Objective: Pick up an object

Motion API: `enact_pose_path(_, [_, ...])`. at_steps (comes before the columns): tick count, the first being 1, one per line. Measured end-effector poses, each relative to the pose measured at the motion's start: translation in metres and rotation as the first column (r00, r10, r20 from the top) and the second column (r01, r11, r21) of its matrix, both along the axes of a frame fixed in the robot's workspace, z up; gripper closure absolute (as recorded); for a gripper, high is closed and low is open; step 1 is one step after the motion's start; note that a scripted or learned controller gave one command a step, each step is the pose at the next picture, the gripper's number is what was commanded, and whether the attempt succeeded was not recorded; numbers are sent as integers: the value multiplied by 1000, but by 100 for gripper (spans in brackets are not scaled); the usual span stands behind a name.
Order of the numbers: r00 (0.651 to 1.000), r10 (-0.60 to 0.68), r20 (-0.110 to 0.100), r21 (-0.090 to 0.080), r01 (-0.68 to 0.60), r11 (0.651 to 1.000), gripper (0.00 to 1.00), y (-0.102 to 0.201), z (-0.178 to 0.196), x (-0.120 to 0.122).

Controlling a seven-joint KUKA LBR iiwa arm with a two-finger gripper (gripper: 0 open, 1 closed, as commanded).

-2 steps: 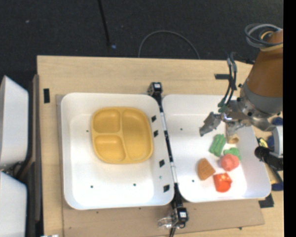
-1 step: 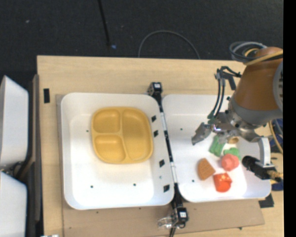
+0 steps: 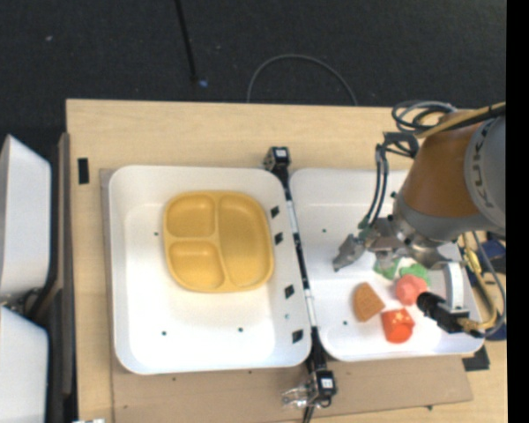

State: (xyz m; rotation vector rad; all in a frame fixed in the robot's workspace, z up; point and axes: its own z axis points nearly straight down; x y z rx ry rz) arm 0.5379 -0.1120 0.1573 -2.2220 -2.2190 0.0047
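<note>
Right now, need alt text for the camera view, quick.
A grey and orange robot arm reaches into the right bin, its gripper above small toys: an orange piece, a red one, pink and green. The left bin holds a yellow divided plate.

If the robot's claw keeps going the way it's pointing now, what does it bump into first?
The gripper points left and downward, so it would probably first meet the bare white floor of the right bin. The orange piece lies off to the side. Depth is hard to judge.
</note>
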Motion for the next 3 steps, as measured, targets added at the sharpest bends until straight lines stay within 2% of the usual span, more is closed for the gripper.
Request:
enact_pose_path(1, [1000, -1, -1, 0, 1, 1000, 0, -1, -53, -1])
enact_pose_path(2, [1000, -8, 6, 1, 8, 1000, 100, -2, -39, 1])
enact_pose_path(3, [1000, -7, 9, -1, 7, 1000, 100, -9, 6, 3])
